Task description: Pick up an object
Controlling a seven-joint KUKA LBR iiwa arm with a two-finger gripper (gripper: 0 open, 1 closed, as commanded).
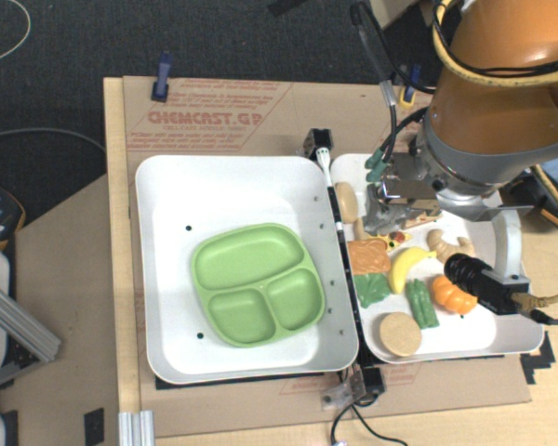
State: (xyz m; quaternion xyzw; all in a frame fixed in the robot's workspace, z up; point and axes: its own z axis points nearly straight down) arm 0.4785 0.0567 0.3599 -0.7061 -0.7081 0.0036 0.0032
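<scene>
1. Tan slab (367,254): the likeliest pick. It lies flat in the right bin (474,337), close to that bin's left wall, just below the gripper (391,214).
2. Bread roll (346,201): second candidate, lying lengthwise against the same wall, just left of the gripper.
3. Gripper: hangs low over the upper left part of the right bin. Whether it is spread or pressed together cannot be told from this angle.
4. Neighbours: a banana (407,266) touches the slab's right edge and a green leaf piece (372,286) touches its lower edge. A green pickle (423,303), an orange fruit (451,294) and a round biscuit (400,333) lie further down.
5. Advice for the step: descend squarely over 1 item only. The slab is thin and crowded, so close across its free edges, clear of the banana. The roll sits near the wall, which may block 1 side of the grasp.
6. Left bin (167,203): holds a green divided plate (256,282) with 3 compartments.
7. Surface (214,119): a brown board carrying both bins.
</scene>
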